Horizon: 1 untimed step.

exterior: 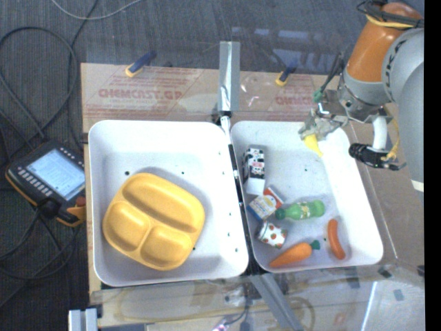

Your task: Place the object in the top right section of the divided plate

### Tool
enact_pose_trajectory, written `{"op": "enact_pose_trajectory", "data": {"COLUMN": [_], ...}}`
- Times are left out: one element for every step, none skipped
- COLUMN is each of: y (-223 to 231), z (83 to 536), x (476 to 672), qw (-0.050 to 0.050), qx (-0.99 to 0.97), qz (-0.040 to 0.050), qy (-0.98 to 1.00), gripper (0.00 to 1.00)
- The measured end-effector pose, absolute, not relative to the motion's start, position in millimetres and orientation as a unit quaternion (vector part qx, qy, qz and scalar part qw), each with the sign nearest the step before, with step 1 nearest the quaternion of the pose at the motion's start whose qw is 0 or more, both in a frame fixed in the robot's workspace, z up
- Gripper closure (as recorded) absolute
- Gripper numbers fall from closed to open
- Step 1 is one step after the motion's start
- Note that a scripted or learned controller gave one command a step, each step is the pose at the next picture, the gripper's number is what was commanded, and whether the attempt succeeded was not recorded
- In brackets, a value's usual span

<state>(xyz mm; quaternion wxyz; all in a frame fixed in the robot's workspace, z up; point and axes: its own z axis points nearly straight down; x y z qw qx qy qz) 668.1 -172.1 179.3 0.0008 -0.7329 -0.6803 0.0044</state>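
Two white bins share the bench; the gripper (315,131) pinches a yellow object (314,142) above the right bin's (358,178) far edge. Carry it level toward the divided plate (154,219).

The left bin (103,157) has bare floor along its far side and right edge, with the yellow divided plate (154,219) filling its near-left part. In the right bin (358,178) the far half lies open, while a cow-print carton (255,162), small cartons (264,204), green bottle (301,211), carrot (294,254) and sausage (335,238) crowd the near half, close together
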Motion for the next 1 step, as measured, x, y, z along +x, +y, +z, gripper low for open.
{"op": "enact_pose_trajectory", "data": {"y": [-162.6], "z": [227.6], "x": [668.7], "qw": [0.002], "qx": [-0.784], "qz": [0.0027], "qy": [-0.621], "gripper": [1.0]}}
